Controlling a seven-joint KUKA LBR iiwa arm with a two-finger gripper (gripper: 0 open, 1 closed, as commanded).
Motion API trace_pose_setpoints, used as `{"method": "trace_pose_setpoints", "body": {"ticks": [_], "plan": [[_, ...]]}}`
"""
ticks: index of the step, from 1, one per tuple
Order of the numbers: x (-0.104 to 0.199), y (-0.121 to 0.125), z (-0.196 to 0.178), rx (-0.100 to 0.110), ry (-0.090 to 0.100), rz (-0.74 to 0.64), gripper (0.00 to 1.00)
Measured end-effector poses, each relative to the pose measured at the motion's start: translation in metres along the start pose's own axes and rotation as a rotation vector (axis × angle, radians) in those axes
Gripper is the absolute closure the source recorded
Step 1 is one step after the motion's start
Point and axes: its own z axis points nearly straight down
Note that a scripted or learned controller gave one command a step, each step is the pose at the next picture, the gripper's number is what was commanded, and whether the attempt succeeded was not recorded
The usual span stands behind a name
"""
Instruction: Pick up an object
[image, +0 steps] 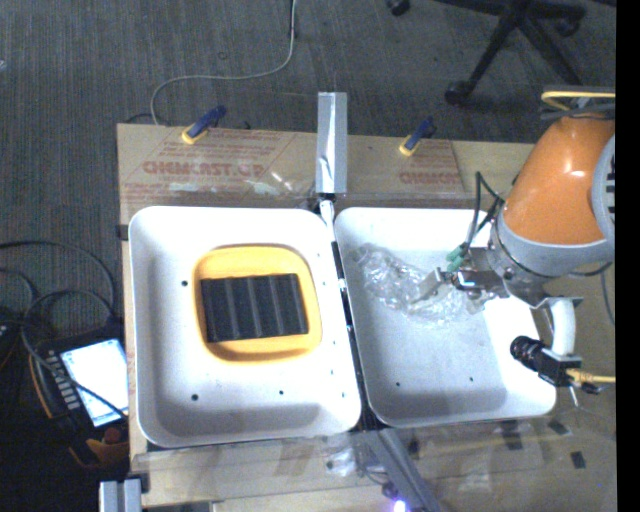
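Observation:
A crumpled clear plastic object (400, 285) lies in the back half of the right bin (430, 390). My gripper (448, 280) reaches in from the right and sits low at the plastic's right edge, touching or nearly touching it. The orange-banded wrist (555, 200) hides much of the hand. In the left bin (160, 380) a yellow pad with a black ribbed top (255, 305) lies flat in the middle, far from the gripper.
A metal post (331, 140) stands at the back between the bins. Cardboard with two blue clamps (205, 122) lies behind them. A lit tablet (85, 378) and cables sit on the floor at the left.

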Motion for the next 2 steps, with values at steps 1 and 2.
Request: {"method": "trace_pose_setpoints", "body": {"ticks": [1, 2], "plan": [[-0.021, 0.076, 0.06, -0.001, -0.001, -0.115, 0.0], [-0.087, 0.091, 0.142, -0.005, 0.0, -0.236, 0.0]]}}
